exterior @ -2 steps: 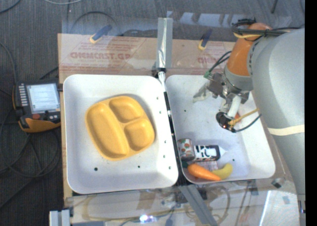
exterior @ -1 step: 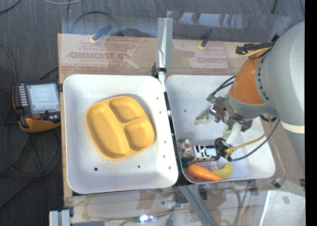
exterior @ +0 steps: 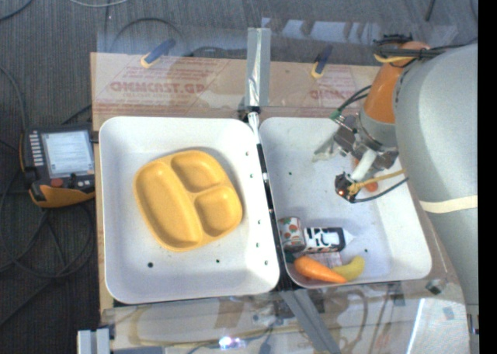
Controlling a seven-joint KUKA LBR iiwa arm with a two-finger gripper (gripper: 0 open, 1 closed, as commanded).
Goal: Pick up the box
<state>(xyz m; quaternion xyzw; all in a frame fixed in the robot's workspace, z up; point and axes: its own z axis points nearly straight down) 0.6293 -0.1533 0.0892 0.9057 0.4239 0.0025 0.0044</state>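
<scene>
A small white box with red and dark print lies near the front left corner of the right bin. A black and white packet touches its right side. My gripper hangs over the back middle of the right bin, well behind the box and apart from it. Nothing shows in its grasp.
An orange carrot and a yellow banana-like piece lie at the front edge of the right bin, just in front of the box. A yellow divided plate fills the middle of the left bin. The arm's grey body covers the right side.
</scene>
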